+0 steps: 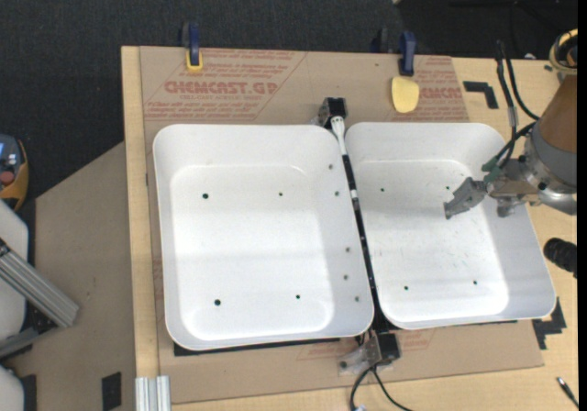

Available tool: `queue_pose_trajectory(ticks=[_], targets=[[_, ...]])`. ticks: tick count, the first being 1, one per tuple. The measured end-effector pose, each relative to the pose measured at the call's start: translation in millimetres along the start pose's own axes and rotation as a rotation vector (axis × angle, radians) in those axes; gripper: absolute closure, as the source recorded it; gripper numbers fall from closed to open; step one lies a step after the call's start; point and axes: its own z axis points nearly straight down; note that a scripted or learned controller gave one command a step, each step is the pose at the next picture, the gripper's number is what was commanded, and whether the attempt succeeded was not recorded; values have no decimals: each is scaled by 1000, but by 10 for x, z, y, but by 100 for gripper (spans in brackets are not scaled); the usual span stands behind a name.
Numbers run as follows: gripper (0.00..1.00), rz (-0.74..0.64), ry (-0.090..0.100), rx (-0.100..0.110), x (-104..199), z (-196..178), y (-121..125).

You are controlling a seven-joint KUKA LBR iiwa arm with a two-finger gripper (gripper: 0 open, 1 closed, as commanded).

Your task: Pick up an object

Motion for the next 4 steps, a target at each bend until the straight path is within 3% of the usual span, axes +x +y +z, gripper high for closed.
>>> queue_pose_trajectory(ticks=[1, 2, 3, 4], targets=[[0, -3, -4, -17, 314, -2676, -128], [100, -1, -3, -5, 307, -2699, -125], [100, -5, 2, 7, 859, -1818, 274], [100, -2, 1, 1, 1341, -1026, 665]])
